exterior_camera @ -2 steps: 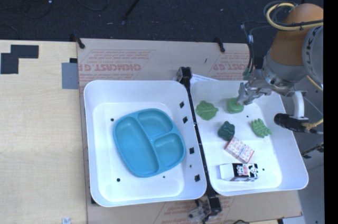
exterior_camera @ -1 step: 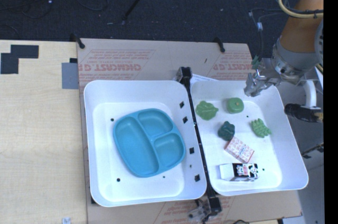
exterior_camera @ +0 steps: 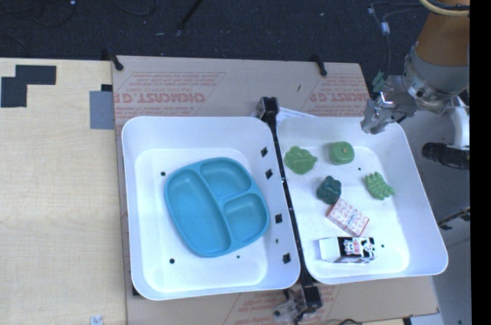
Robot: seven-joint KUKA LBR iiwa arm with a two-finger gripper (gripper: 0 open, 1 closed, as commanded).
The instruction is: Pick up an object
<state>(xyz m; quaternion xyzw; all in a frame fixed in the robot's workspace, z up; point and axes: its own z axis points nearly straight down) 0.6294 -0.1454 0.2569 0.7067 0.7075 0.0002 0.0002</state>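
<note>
White plastic bins sit side by side on the worktop (exterior_camera: 61, 185). The left bin (exterior_camera: 146, 139) carries a blue divided plate (exterior_camera: 216, 205). The right bin (exterior_camera: 418, 239) holds a green leafy piece (exterior_camera: 300, 159), a round green piece (exterior_camera: 341, 152), a dark green piece (exterior_camera: 329, 188), a ridged green piece (exterior_camera: 378, 185), a pink patterned packet (exterior_camera: 348, 217) and a small white carton (exterior_camera: 347, 249). The gripper (exterior_camera: 376, 119) hangs over that bin's far right corner, well apart from the items; whether its fingers are parted or closed cannot be told, and nothing is seen between them.
</note>
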